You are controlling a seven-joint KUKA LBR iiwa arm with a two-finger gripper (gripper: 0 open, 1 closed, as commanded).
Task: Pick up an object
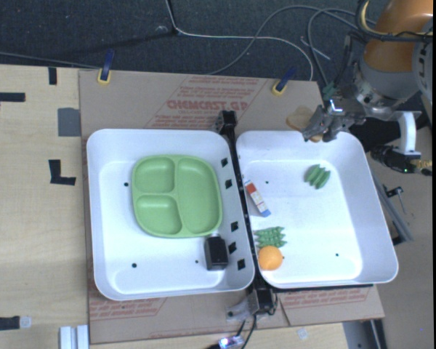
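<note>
**Gripper parked at the far rim, four small targets waiting below**

Nearest the camera, at the front of the right bin, sits an orange fruit-shaped object, and touching its far side lies a green pea-pod-like piece. Further back, close to the divider between the bins, rests a small white-and-red packet; off toward the right wall, well apart from everything, a second green piece lies alone. Over in the left bin, a green compartment plate takes up the middle, with a small black block by its near corner.

And the gripper? It hangs at the far rim of the right bin, over the cardboard edge, clear of every object. It carries nothing visible, and whether it is spread or closed cannot be told from this angle.

The risks, judged from here: the orange piece and the pod touch, so a descent on either probably nudges the other or grabs both. The packet lies flat and hugs the divider, so a finger may clip that wall. The lone green piece looks the safest call, with bare bin floor all around it and a short path from the rim, though it is small and could slip out.
</note>
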